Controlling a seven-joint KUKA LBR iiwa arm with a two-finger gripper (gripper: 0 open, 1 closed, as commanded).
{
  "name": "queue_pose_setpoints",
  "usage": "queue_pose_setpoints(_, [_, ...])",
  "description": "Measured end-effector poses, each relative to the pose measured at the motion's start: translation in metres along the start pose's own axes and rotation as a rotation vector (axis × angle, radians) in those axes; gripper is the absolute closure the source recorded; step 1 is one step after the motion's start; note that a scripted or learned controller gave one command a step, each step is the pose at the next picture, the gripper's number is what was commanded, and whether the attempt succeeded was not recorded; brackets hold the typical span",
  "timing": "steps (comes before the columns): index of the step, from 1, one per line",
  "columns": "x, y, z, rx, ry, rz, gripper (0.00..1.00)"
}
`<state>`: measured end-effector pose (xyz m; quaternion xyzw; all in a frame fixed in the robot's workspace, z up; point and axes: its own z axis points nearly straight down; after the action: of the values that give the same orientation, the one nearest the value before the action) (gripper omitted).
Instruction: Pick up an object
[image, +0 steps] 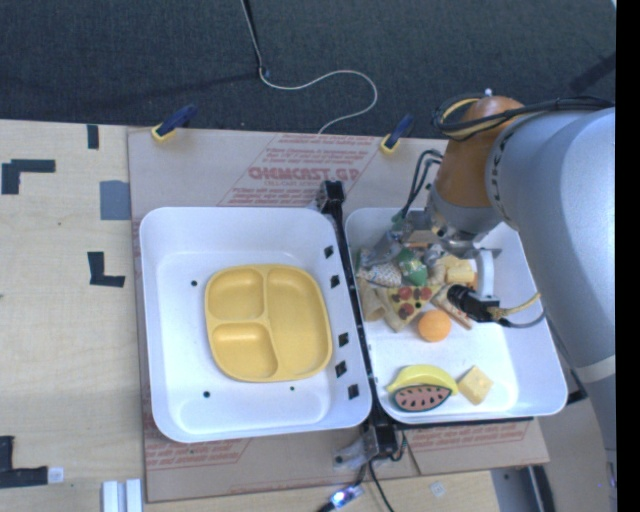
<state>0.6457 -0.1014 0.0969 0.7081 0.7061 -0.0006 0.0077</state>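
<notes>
While the arm is reaching in, the tool (420, 252) is hovering over a toy pile (405, 290); its grip state cannot be told. Below it, an orange ball (434, 327) is lying.

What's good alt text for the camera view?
Grey robot arm reaches into the right bin, low over a pile of toy food; an orange ball and watermelon slice lie nearby. The left bin holds a yellow divided plate.

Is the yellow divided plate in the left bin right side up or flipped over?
Right side up: the yellow plate shows its three hollow compartments facing the camera, lying flat on the left bin's floor.
</notes>
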Motion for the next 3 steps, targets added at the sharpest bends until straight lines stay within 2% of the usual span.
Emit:
queue_pose_setpoints(1, [0.004,-0.001,-0.009,0.006,0.006,-0.004,1.0])
queue_pose_setpoints(3, [-0.001,0.005,-0.099,0.007,0.011,-0.004,1.0])
